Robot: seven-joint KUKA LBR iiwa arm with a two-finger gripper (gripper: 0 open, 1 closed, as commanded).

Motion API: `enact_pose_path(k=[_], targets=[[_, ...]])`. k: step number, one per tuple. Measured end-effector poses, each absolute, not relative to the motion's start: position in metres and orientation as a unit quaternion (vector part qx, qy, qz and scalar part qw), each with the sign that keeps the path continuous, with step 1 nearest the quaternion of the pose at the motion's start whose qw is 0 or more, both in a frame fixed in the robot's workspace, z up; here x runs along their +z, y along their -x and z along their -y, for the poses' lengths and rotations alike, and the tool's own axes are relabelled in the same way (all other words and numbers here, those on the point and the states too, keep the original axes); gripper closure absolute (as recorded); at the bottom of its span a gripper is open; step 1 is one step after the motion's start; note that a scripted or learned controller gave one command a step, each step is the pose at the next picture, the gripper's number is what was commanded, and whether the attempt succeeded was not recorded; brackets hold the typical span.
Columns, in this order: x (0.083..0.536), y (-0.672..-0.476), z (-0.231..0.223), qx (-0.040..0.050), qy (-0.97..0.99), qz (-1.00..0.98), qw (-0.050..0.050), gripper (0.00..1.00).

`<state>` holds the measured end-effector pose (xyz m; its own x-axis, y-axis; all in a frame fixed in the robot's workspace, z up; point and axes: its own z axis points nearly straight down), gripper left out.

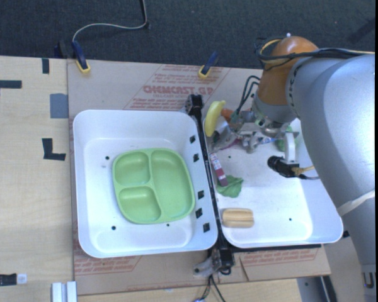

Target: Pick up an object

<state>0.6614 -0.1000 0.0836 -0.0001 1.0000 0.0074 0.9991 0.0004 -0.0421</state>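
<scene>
The end effector [249, 137] hangs low in the right bin's [302, 228] far left corner; I cannot tell its grip state. Just beside it a yellow banana [212, 117] leans on the divider. Nearer lie a thin red tube [217, 167], a green leaf [230, 186] and a tan bun [237, 218]. A green tray [154, 185] sits in the left bin [91, 168].

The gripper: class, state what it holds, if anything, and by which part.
Cannot be told: the gripper is low over the right bin near the banana, with nothing visibly between its fingers.
</scene>
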Motion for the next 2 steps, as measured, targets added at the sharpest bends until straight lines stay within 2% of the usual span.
enact_pose_path(k=[1, 2], targets=[[0.0834, -0.6619, 0.0981, 0.0117, 0.708, 0.706, 0.014, 0.00], [0.0827, -0.6621, 0.1000, 0.0105, 0.707, 0.707, 0.015, 0.00]])
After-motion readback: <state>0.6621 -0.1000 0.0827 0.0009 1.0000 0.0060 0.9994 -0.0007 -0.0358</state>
